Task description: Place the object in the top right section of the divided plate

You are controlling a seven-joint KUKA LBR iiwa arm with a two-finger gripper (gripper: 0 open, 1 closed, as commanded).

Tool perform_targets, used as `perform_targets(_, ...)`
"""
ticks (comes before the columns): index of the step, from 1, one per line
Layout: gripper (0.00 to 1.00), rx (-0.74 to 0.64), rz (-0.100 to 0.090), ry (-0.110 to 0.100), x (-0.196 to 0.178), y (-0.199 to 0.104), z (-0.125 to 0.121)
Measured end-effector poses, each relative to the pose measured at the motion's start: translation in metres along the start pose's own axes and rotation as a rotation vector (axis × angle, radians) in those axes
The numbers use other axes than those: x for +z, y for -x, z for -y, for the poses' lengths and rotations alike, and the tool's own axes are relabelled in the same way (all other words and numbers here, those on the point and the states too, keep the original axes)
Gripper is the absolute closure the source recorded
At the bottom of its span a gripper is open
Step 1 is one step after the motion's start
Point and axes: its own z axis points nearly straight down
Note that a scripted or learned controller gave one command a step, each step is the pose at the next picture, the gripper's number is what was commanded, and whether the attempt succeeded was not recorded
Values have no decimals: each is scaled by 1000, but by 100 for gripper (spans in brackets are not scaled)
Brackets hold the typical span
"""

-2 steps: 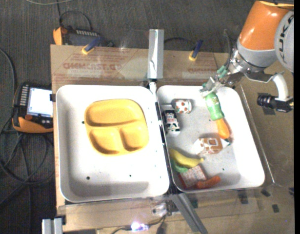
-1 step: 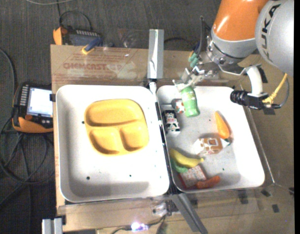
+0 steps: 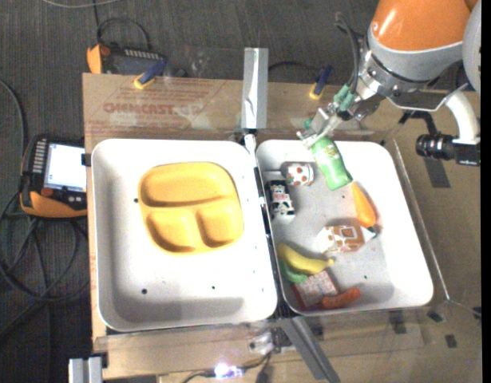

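Two white bins (image 3: 109, 238) sit side by side; the left holds a yellow divided plate (image 3: 192, 206). Gripper (image 3: 318, 134) fingers clamp a green bottle's (image 3: 331, 162) cap, bottle hanging over the right bin.

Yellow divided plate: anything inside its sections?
The yellow divided plate in the left bin holds nothing in any of its three sections. Whatever lies beneath the plate is covered.

Green bottle (image 3: 333, 163) between jaws of gripper (image 3: 320, 133) above right bin (image 3: 405, 214).
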Motion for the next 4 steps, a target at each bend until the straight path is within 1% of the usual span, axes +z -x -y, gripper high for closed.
perform_targets(1,100,-270,-8,0,158,-71,35)
perform_targets(2,100,-137,-1,1,-6,-36,78)
perform_targets(3,100,-339,-6,1,116,-19,51)
perform_targets(4,100,-496,-5,2,121,-58,-25)
